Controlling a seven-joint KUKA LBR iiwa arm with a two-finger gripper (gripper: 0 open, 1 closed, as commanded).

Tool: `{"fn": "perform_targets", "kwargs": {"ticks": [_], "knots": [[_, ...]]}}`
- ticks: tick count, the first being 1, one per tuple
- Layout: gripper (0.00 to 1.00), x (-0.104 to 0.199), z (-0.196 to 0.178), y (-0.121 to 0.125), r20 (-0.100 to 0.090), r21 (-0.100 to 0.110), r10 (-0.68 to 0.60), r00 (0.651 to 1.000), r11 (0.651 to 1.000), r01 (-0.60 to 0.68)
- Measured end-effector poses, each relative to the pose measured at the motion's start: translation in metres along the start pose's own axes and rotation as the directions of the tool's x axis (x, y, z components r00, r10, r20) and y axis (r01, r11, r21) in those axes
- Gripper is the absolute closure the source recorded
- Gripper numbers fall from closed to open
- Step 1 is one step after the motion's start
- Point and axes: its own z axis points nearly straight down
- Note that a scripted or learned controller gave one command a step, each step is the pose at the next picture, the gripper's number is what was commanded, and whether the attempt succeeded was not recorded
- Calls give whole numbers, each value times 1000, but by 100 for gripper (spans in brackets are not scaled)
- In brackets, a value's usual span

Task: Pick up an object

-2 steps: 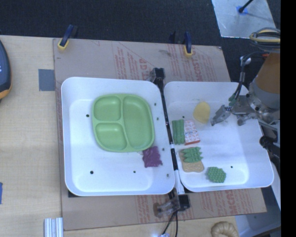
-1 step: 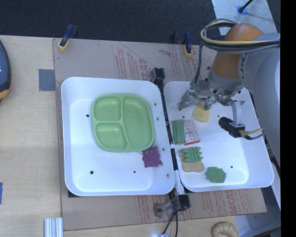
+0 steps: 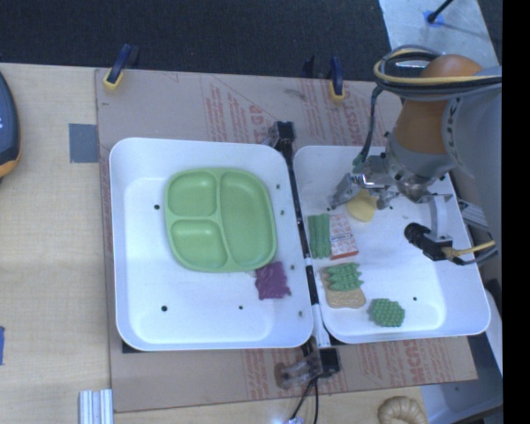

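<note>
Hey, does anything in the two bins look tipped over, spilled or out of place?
Nothing stands out. The green divided plate lies flat in the left bin, with a purple toy at its corner. The small items sit loose in the right bin.

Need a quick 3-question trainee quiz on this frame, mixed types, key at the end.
1. True or false: the green divided plate lies in the right bin.
2. Which bin holds the purple piece? A) left B) right
3. What small thing sits directly by the gripper?

Key: 1 false, it lies in the left bin. 2 A. 3 a pale yellow piece; a grip on it cannot be confirmed.
</note>
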Motion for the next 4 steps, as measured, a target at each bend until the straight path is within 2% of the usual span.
{"fn": "perform_targets", "kwargs": {"ticks": [1,2,3,4], "knots": [[100,0,-11,1,0,-1,-1,1000,1000,1],[0,0,-11,1,1,0,-1,1000,1000,1],[0,-10,0,25,-1,-6,-2,1000,1000,2],[0,-8,-1,24,-2,-3,-2,1000,1000,2]]}}
